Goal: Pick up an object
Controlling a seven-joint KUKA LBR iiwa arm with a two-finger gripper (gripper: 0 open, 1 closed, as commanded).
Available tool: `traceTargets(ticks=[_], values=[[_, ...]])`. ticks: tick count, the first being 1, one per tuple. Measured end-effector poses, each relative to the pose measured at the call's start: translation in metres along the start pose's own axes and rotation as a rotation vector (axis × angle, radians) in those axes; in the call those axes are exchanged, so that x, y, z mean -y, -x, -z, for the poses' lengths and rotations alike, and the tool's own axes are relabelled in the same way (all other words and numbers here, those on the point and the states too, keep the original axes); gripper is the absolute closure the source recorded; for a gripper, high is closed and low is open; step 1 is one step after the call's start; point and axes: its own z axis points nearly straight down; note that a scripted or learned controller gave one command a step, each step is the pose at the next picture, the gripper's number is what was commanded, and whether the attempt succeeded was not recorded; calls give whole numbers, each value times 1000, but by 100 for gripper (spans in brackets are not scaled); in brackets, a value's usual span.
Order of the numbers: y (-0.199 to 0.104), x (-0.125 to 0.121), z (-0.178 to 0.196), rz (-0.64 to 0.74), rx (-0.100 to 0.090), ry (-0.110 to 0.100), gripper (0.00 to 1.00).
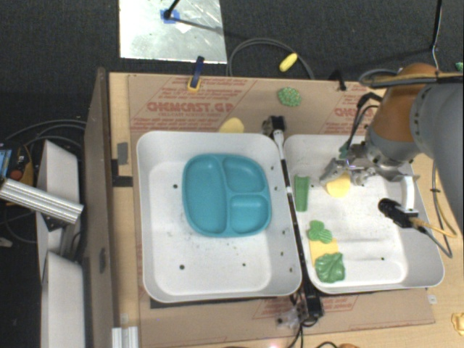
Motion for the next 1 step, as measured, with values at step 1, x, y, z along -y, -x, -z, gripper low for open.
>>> traceTargets(ticks=[1], values=[[-1,-3,12,4,0,6,100]])
